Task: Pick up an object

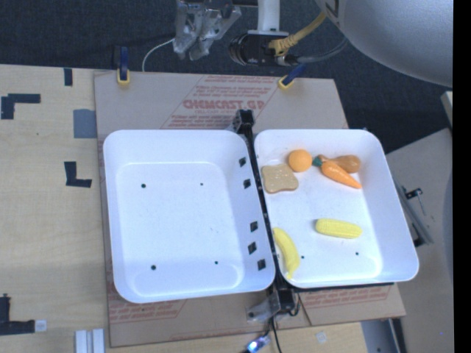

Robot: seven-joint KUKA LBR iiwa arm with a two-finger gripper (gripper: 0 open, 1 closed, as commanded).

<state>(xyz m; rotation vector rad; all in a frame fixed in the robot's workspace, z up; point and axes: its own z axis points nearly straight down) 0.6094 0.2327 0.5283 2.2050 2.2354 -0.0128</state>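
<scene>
Up top, claw: I am seeing it hanging above the far edge of the surface, beyond both bins, over the dark floor area; whether it is apart or together I cannot tell from this angle.

Arm: I am watching its big grey body filling the upper right corner, reaching in from the right.

Left bin: it is sitting nearest below the claw, though still well apart from it.

Right bin: it is touching the left bin along the middle seam and is carrying all the objects.

Orange ball: it is lying in the far part of the right bin, just beside the bread slice, well apart from the claw and off to its right.

Bread slice: it is lying flat near the bin's far left corner, close to the seam.

Carrot: it is lying tilted to the right of the ball, with a brown piece touching its far side.

Corn cob: it is lying crosswise in the middle of the bin's near half.

Banana: it is lying along the near left wall.

Cardboard sheet: it is lying under both bins on the surface, held by yellow clamps at its far corners.
</scene>
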